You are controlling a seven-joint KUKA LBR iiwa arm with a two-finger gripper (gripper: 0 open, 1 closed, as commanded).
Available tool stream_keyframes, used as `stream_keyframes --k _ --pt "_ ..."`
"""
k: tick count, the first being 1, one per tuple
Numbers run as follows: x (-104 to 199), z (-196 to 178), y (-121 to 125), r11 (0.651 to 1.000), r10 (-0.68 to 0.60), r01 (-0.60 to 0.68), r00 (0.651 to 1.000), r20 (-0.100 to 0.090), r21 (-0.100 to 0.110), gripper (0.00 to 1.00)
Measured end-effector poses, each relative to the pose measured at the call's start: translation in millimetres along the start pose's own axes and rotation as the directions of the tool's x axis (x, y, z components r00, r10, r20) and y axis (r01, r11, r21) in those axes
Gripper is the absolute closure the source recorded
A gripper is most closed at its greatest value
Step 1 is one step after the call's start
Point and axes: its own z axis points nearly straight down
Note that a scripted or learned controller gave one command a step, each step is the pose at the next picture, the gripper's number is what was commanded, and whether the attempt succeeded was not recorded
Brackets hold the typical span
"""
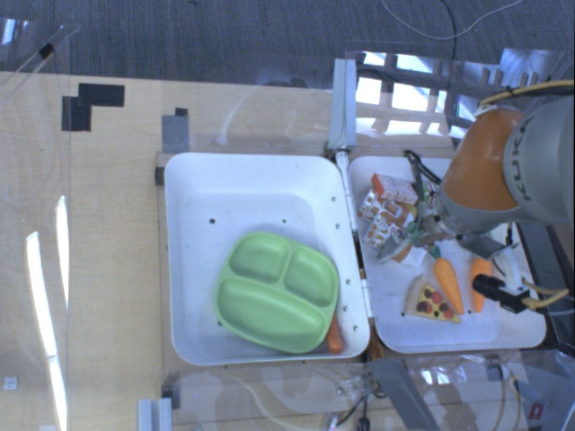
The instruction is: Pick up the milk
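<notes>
The milk carton [384, 212], white with red and brown print, lies tilted at the left side of the right bin [521, 335], close to the divider. My gripper [416, 233] hangs low at the carton's right lower edge, reaching in from the grey arm with the orange band [481, 164]. The arm's wrist hides part of the gripper. I cannot tell whether the gripper touches the carton or is just beside it.
In the right bin, a toy pizza slice [432, 302] and two carrots [447, 283] [481, 281] lie in front of the gripper. The left bin [193, 241] holds a green divided plate [278, 291] with a small orange piece [334, 336] at its right edge.
</notes>
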Motion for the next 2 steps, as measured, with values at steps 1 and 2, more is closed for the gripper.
stream_keyframes --k 1,2 --pt "0 -12 3 1.000 -0.002 0.002 1.000 0.002 -0.007 1.00" --pt "53 -135 64 0.975 0.220 -0.220 0.975 -0.001 0.005 1.00"
